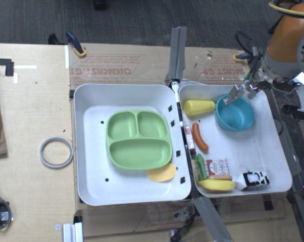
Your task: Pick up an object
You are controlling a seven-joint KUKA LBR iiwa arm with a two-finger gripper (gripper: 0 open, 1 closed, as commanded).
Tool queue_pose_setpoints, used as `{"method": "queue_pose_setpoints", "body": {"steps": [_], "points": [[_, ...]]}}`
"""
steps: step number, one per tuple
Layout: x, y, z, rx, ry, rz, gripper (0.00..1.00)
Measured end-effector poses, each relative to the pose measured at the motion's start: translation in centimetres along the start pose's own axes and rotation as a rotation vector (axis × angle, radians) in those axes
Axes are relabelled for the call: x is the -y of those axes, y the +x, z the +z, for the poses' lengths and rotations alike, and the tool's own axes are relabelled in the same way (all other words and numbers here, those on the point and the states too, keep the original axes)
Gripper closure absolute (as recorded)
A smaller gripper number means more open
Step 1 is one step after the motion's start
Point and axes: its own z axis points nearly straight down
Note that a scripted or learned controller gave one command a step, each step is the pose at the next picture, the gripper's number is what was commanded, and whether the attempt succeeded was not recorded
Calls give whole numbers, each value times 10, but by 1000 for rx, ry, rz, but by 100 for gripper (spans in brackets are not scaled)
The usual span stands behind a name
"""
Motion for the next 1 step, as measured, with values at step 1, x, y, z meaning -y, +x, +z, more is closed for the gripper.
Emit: {"method": "queue_pose_setpoints", "body": {"steps": [1], "points": [[-4,3,44,4,-7,90,0]]}}
